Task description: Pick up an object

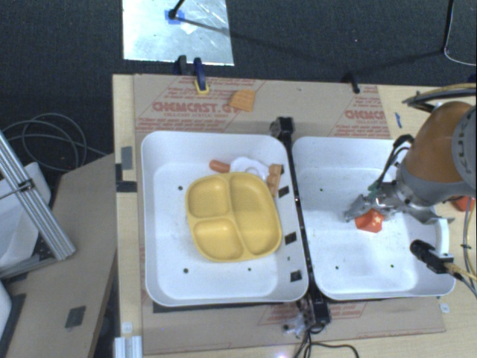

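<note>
A small red-orange object (369, 221) lies in the right bin (335, 274), towards its right side. My gripper (364, 212) is low over it, reaching in from the right, and touches or nearly touches the object's top. In the left bin (168, 274) a yellow divided plate (232, 216) takes up the middle. Behind the plate lie an orange sausage-shaped piece (220, 166), a white piece (246, 165) and a tan block (275, 176).
A tan piece (242, 99) rests on the cardboard behind the left bin, near a blue and yellow clamp (200, 77). A shiny foil sheet (177, 21) lies farther back. The left half of the right bin floor is bare.
</note>
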`<action>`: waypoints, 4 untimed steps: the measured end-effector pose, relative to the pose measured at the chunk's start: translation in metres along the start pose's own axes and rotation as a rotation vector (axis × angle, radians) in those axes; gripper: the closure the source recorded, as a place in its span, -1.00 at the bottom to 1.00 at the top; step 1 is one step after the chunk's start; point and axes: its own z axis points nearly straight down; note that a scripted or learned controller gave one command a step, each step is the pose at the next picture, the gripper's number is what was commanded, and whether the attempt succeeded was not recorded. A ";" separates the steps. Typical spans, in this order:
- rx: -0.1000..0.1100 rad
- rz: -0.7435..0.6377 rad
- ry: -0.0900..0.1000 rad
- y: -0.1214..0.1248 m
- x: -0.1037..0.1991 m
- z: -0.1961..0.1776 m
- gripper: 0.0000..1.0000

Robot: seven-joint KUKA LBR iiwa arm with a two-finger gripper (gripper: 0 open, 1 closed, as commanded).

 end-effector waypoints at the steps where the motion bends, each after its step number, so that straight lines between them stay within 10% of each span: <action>1: -0.009 -0.001 -0.003 0.004 0.000 -0.013 1.00; 2: -0.009 -0.001 -0.002 0.004 0.000 -0.012 -1.00; 3: -0.004 0.000 -0.001 -0.008 -0.001 -0.001 -1.00; 4: -0.009 0.000 -0.002 -0.007 -0.001 -0.013 1.00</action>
